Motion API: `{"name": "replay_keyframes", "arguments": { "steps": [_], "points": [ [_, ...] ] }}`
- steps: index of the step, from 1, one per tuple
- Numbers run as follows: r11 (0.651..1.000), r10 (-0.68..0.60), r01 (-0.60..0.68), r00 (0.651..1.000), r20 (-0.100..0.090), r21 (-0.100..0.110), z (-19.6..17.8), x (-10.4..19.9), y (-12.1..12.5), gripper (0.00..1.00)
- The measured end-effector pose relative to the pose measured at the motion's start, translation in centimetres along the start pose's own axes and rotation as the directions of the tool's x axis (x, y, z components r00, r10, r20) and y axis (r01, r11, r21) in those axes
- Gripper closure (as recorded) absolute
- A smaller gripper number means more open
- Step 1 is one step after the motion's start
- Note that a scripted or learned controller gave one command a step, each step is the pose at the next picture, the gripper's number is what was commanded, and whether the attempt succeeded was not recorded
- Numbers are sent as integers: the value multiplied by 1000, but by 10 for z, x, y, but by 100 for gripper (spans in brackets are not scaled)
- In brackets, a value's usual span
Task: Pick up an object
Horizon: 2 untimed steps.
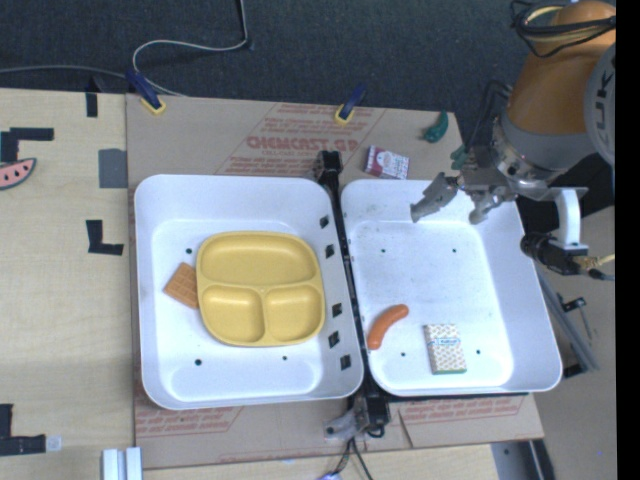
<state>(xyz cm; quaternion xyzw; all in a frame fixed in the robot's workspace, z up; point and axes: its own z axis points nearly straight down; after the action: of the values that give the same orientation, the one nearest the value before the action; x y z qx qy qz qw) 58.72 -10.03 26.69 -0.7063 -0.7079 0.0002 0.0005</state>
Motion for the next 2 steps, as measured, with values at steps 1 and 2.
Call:
{"name": "replay_keyframes", "arguments": {
  "steps": [1,2],
  "points": [
    [1000,1,-1,1000,0,-3,181,-14,41,0],
    [1000,0,0,1000,2,-5,171,-15,41,100]
  ]
}}
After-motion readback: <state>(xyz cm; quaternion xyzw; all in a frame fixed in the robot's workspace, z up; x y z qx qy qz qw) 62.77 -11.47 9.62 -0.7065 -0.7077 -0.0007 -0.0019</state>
